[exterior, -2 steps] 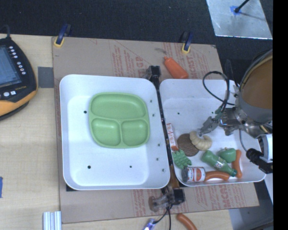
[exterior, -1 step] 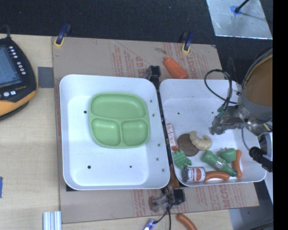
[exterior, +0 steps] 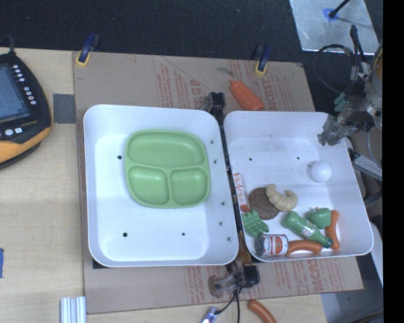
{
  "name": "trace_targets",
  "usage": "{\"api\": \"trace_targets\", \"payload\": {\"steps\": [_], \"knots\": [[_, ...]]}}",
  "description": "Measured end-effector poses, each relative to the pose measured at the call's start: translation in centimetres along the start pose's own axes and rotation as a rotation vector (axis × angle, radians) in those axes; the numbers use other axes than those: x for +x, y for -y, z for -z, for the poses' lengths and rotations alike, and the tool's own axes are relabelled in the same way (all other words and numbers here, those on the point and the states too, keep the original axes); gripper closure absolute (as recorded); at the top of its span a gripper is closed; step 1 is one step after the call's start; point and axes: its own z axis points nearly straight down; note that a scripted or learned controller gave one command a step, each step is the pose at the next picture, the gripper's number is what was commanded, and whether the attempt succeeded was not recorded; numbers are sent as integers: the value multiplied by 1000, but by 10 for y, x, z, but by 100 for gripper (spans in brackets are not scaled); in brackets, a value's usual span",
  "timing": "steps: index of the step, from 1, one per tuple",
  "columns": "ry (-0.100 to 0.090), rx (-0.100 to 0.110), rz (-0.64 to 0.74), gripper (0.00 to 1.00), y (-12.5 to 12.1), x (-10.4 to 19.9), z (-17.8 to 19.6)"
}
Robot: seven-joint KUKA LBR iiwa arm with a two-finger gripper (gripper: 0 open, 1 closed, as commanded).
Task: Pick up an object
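Observation:
The right bin (exterior: 276, 136) holds the loose objects. A white ball (exterior: 320, 171) lies near its right wall. Toward the front sit a brown disc (exterior: 260, 202), a tan curved piece (exterior: 283, 197), a green leafy toy (exterior: 254, 223), a green bottle (exterior: 304, 227), a carrot (exterior: 333, 226), a small can (exterior: 276, 245) and a sausage (exterior: 304, 249). My gripper (exterior: 331, 132) hangs over the bin's back right corner, above and behind the white ball, with nothing seen in it.
The left bin (exterior: 108, 207) carries a green divided plate (exterior: 167, 168). An orange toy (exterior: 246, 96) lies on the cardboard behind the bins, and another (exterior: 262, 309) lies at the front. A teach pendant (exterior: 13, 110) rests at far left. Clamps (exterior: 217, 101) join the bins.

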Motion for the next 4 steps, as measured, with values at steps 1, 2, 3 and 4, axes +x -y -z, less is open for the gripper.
{"api": "trace_targets", "payload": {"steps": [1,2,3,4], "knots": [[-2,3,3,100,-22,135,-7],[-1,3,1,0,-22,134,-7],[0,1,-3,0,-23,33,-16],[0,0,-3,0,-1,-43,4]]}}
